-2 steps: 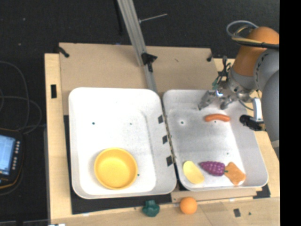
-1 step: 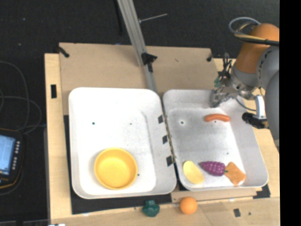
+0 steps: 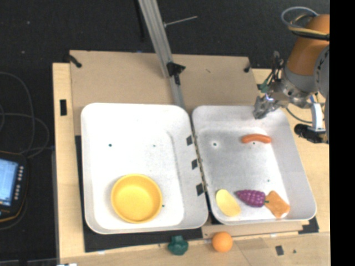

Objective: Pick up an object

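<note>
Tool (image 3: 262, 113) above bin, hot dog (image 3: 256, 139) lying crosswise

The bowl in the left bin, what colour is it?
Yellow; the bowl shows plainly in the camera view.

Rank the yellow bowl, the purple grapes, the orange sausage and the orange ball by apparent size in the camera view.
1. yellow bowl, clearly the largest.
2. purple grapes and orange sausage: similar length, the grapes look bulkier, but too close to rank.
3. orange ball, smallest, though only slightly.
</note>
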Available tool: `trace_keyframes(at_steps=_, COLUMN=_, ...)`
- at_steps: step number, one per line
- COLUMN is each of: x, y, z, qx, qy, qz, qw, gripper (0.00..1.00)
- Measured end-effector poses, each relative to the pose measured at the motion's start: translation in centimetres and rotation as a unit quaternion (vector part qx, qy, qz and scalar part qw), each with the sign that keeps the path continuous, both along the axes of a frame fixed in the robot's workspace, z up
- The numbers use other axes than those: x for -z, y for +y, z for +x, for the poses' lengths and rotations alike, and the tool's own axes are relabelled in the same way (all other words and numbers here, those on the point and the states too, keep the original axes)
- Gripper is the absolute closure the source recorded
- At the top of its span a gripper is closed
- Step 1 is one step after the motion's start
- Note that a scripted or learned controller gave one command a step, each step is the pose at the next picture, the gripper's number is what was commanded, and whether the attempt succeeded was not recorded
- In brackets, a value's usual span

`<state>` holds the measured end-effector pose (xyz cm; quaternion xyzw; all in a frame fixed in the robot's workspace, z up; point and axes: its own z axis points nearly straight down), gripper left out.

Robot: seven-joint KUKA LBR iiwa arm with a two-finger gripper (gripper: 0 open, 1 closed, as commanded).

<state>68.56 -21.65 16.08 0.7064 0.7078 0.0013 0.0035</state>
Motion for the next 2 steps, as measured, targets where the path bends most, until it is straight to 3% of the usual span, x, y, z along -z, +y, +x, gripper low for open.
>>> trace_keyframes(at_steps=1, x=-6.20, y=-0.22, z=-0.08, qx=0.000, qy=0.001, qz=0.0007, qw=1.0000, gripper=1.00)
trace_keyframes(at_steps=2, x=-6.95, y=-0.30, z=-0.01, qx=0.000, qy=0.002, qz=0.0006, qw=1.0000, gripper=1.00)
